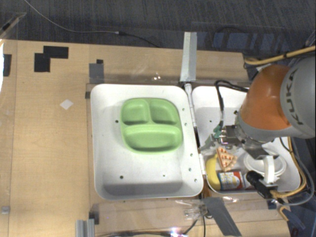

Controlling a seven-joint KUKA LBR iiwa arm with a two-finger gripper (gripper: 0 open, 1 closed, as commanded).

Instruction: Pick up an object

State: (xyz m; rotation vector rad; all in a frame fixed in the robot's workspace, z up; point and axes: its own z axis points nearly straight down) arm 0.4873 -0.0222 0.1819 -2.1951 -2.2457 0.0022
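My gripper [218, 135] hangs low over the right bin [207, 100], under the grey arm with its orange band [266, 102]. Just below it lies a toy pizza slice [226, 157], orange with red dots. A yellow banana-like piece [211, 170] lies at the slice's left, by the bin's left wall. A small can with a red, white and blue label [230, 180] lies on its side at the bin's front. A white round dish [277, 166] sits to the right, partly hidden by the wrist. Nothing shows between the gripper's tips.
The left bin [106, 147] holds a green divided plate [150, 124] in its middle. A metal post [188, 58] stands at the back between the two bins. Black patches [50, 56] mark the wooden bench at the far left.
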